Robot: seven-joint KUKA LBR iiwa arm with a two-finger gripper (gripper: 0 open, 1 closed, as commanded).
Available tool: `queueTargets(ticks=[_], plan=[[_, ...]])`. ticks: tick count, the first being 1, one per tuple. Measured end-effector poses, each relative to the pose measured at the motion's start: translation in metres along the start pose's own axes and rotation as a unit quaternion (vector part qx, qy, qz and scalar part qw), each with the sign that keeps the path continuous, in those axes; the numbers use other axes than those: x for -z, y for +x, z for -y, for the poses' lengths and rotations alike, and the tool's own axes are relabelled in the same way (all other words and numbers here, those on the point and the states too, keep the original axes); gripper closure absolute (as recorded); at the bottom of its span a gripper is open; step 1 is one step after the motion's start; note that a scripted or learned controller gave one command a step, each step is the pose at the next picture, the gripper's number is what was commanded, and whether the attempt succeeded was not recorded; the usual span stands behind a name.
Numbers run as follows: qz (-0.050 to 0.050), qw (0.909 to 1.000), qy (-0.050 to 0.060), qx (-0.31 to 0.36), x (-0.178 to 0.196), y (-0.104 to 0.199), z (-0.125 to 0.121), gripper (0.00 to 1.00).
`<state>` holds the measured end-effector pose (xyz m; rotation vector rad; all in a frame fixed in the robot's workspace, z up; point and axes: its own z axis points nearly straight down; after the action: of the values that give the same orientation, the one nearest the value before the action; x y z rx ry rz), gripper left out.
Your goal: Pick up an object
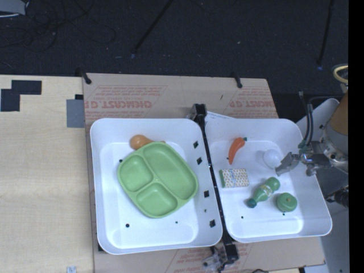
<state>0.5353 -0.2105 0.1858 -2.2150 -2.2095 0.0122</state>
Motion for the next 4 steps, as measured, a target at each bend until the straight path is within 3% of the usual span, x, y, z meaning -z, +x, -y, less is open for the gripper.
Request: queueTargets(ticks=[1, 3, 4], plan=[[0.002, 1.0, -0.007, 0.001, 0.007, 0.0, -0.003, 0.0], [0.001, 1.0, -0.005, 0.001, -0.101, 0.001, -0.002, 0.0], [0.002, 1.0, -0.006, 0.0, -0.088, -0.001, -0.003, 1.0]])
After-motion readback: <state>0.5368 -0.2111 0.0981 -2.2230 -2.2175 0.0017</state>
